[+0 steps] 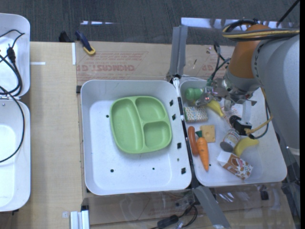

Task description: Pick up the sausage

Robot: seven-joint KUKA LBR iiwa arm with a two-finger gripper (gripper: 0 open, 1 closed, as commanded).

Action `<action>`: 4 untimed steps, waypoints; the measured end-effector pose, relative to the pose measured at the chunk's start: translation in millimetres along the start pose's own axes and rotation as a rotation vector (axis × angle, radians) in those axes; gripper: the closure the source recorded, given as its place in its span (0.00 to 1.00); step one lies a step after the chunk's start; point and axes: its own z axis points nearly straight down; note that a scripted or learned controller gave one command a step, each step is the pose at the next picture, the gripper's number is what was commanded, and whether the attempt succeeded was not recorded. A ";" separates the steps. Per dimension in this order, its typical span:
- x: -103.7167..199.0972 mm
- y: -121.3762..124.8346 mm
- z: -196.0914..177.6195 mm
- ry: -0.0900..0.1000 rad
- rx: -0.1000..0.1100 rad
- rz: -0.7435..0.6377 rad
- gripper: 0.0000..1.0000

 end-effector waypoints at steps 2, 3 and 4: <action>-22.9 -46.3 -2.3 0.004 0.009 0.036 0.00; 0.1 -5.2 0.2 -0.001 0.007 0.242 0.00; 33.8 -28.1 -90.4 0.001 0.018 0.268 0.00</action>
